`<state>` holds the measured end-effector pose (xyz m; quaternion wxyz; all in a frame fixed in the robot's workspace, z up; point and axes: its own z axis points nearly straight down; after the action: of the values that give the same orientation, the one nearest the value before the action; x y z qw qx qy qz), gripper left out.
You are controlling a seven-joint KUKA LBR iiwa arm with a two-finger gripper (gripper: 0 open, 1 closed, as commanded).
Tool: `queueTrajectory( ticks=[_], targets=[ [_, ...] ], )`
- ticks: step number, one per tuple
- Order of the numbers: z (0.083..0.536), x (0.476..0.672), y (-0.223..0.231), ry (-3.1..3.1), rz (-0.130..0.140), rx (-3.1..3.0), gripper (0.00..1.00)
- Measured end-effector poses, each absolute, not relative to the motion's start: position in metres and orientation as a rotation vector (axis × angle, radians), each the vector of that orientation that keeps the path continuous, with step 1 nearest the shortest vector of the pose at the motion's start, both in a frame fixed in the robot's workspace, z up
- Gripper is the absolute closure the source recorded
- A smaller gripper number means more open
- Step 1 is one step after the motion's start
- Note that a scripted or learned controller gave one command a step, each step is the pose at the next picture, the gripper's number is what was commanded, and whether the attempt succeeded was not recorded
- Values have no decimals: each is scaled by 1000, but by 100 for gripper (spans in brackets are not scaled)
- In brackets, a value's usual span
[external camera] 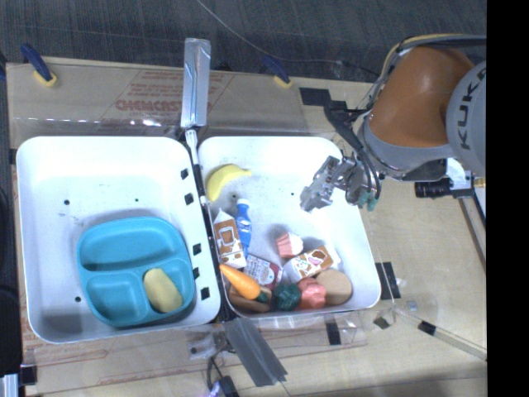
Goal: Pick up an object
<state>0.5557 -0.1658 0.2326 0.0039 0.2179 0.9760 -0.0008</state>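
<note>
One fixed camera above the bench, looking down at a slant; both bins [107, 151] in frame.

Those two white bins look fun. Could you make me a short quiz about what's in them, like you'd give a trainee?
1. True or false: the yellow potato-like item lies in a compartment of the blue tray.
2. Which bin holds the banana? A) left bin B) right bin C) neither
3. Fill in: the hand hangs over the ____ bin's upper right part, above bare floor.

Key: 1 true. 2 B, near the divider at that bin's top left. 3 right.
</note>
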Motion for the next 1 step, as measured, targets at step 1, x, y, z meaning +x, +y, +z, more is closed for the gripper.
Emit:
queueTrajectory(
  ticks=[1],
  targets=[
    [230,555,-165,3064,-1,683,0]
  ],
)
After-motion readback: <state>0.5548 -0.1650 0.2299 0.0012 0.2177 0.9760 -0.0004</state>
